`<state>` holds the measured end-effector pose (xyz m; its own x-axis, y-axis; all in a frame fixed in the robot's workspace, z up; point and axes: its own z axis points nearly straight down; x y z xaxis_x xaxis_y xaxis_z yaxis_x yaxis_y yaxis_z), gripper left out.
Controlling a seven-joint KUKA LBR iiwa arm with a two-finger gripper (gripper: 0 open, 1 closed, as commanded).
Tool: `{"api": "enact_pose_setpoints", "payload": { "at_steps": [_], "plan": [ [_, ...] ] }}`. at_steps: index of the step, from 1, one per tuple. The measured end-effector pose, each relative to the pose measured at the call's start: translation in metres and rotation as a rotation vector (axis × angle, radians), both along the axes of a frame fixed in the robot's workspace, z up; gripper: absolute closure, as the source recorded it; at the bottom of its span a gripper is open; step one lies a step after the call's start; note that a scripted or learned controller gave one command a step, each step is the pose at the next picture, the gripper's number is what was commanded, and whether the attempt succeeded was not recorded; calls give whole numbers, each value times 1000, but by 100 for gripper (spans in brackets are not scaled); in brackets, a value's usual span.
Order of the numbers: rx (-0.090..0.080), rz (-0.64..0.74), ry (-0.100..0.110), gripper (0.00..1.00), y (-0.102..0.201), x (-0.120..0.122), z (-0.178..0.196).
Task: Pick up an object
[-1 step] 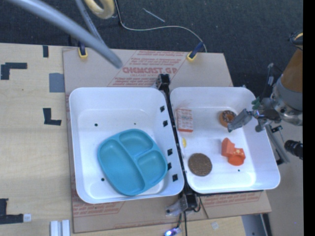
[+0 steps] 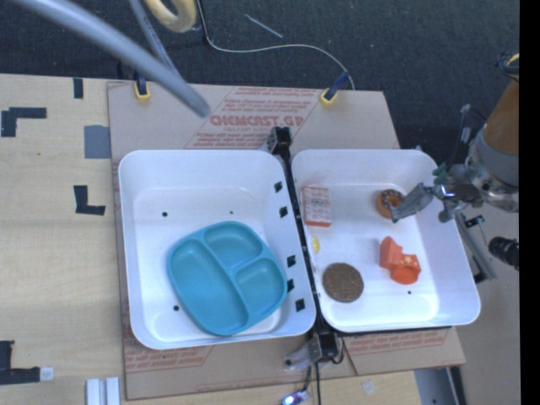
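The tool (image 2: 405, 207) hangs over the right bin (image 2: 422, 315), near its right wall, one grey finger reaching toward a small brown donut (image 2: 388, 200); I cannot tell how far open it is or whether it grips anything. Below lie an orange piece (image 2: 398, 260), a brown disc (image 2: 343, 282) and a red-white packet (image 2: 316, 205). A blue tray (image 2: 226, 277) fills the left bin (image 2: 139, 226)

Arm (image 2: 506, 133): we see it cut off at the right edge. Small yellow item (image 2: 315, 245): too small to identify.
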<state>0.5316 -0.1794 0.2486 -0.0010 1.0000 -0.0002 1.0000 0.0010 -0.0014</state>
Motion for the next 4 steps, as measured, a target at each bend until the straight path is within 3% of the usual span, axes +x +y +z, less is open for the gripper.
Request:
{"api": "enact_pose_setpoints", "payload": {
  "at_steps": [3,4],
  "plan": [
    [1,0,5,0,10,19,-152],
    [0,1,1,100,10,20,-139]
  ]
}}
